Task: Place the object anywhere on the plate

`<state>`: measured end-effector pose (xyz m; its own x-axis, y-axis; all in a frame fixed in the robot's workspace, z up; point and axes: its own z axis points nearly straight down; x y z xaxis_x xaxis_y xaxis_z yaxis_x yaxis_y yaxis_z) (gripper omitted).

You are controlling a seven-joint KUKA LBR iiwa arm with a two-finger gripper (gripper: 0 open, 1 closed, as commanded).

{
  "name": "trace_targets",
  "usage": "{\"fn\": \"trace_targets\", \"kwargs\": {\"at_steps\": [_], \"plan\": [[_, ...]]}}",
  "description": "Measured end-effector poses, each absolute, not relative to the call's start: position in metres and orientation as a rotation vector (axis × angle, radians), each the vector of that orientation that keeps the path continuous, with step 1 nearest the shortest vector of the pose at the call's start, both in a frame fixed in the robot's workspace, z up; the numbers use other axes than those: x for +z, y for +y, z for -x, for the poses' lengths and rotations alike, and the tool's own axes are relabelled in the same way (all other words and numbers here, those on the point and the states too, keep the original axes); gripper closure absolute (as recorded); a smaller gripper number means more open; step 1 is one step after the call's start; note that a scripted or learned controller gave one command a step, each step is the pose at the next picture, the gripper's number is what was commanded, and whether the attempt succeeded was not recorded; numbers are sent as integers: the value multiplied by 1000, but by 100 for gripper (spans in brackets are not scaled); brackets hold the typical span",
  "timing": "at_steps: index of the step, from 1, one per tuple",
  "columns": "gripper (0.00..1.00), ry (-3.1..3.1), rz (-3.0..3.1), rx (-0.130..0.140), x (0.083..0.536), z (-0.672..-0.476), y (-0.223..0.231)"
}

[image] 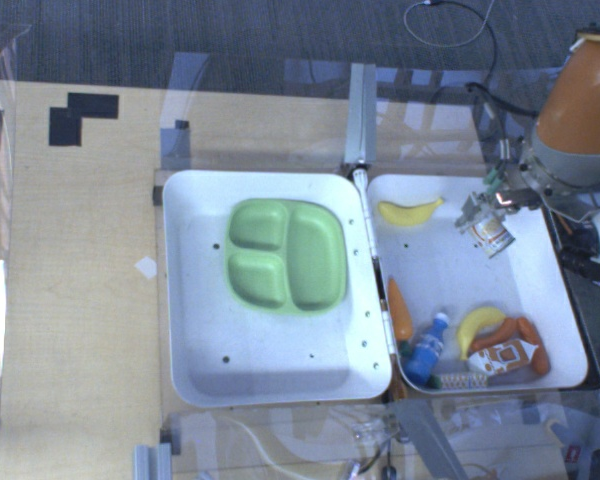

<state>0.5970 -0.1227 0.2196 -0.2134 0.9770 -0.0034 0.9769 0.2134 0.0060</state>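
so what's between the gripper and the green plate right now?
In the camera view, between the gripper and the green plate lie bare floor of the right bin, the banana just above that line, and the bins' adjoining rims.

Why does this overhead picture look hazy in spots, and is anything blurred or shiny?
In the camera view, clear panels around the bench throw pale, milky reflections near the shallow white left bin; the green three-compartment plastic plate looks soft-edged, with a faint shadow below it; the metal two-finger gripper is small and slightly blurred against the bright white right bin.
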Motion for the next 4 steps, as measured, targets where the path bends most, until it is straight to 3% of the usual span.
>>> {"fn": "trace_targets", "kwargs": {"at_steps": [1,2,3,4], "plan": [[100,2361,-2067,7,251,-562,0],[100,2553,-1824,7,282,-574,74],[0,2553,-1824,6,282,-574,74],[0,2757,-1486,9,396,-566,44]]}}
